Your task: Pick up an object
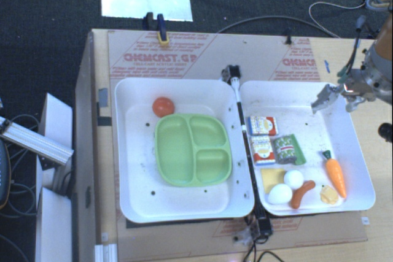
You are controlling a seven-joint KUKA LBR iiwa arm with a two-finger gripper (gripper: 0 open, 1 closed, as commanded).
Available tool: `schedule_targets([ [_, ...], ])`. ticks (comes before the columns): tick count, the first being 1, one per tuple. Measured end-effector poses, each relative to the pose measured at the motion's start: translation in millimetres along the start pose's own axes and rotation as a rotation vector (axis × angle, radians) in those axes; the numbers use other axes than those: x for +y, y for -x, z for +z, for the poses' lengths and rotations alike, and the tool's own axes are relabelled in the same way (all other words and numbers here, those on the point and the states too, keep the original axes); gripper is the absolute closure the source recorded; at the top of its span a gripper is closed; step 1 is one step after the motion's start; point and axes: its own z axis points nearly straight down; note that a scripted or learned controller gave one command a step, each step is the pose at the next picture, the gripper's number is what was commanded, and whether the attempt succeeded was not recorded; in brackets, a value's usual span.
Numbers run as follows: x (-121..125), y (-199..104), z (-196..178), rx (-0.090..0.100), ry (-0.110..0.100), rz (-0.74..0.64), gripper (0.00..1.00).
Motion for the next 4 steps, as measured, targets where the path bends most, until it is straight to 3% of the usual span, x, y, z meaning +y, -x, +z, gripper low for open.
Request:
schedule_targets([
  [1, 43, -7, 185, 0.0, 0.001, -0.001, 0.0],
  [2, 92, -52, 185, 0.001, 0.003, -0.002, 0.0],
  [3, 93, -51, 173, -0.001, 0.005, -0.004, 1.0],
  [4, 93, -51, 174, -0.001, 0.005, -0.005, 0.0],
])
